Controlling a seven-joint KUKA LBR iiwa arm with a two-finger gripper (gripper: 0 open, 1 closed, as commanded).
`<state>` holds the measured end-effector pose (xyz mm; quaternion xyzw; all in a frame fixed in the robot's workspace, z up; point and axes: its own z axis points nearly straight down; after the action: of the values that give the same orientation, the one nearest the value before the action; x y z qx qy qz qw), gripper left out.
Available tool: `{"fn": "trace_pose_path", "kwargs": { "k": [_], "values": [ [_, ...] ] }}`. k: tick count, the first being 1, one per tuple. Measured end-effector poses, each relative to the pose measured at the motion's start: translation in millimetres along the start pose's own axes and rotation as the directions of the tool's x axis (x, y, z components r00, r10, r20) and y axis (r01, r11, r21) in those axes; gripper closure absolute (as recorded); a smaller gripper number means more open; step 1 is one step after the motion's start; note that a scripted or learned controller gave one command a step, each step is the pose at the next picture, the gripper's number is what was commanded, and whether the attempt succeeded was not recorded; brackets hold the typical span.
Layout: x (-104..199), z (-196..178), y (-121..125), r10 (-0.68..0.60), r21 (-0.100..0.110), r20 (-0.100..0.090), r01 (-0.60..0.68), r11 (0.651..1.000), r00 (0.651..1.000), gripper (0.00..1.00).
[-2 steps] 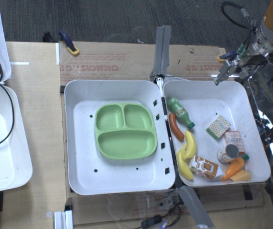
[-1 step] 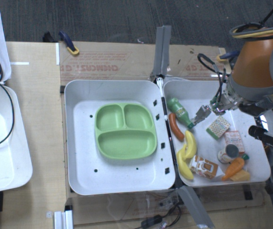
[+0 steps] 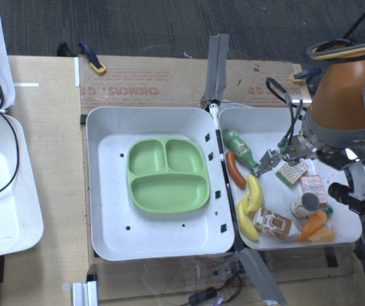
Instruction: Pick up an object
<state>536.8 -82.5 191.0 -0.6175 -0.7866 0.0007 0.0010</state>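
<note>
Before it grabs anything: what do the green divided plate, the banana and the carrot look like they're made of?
Green divided plate: likely molded plastic, matte with a soft sheen, uniform colour, rounded compartment ridges.
Banana: probably toy plastic; even yellow, smooth, faintly glossy.
Carrot: seemingly plastic too; flat orange with a green tip. Too small to rule out rubber or foam.

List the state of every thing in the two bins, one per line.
Green three-compartment plate: flat, alone in left bin.
Green bottle: lying on its side.
Orange hot dog: lying beside bottle.
Yellow banana: lying flat.
Orange carrot: lying flat.
Gripper: low over right bin.
</note>
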Motion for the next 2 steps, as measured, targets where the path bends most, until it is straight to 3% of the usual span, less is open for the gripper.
{"fn": "trace_pose_path", "kwargs": {
  "k": [1,2],
  "values": [
    [-19.9,100.3,-37.9,-0.043,-0.001,0.000,0.043,0.999,0.999,0.00],
    [-20.6,91.2,-37.1,-0.039,-0.003,0.001,0.039,0.999,0.999,1.00]
  ]
}}
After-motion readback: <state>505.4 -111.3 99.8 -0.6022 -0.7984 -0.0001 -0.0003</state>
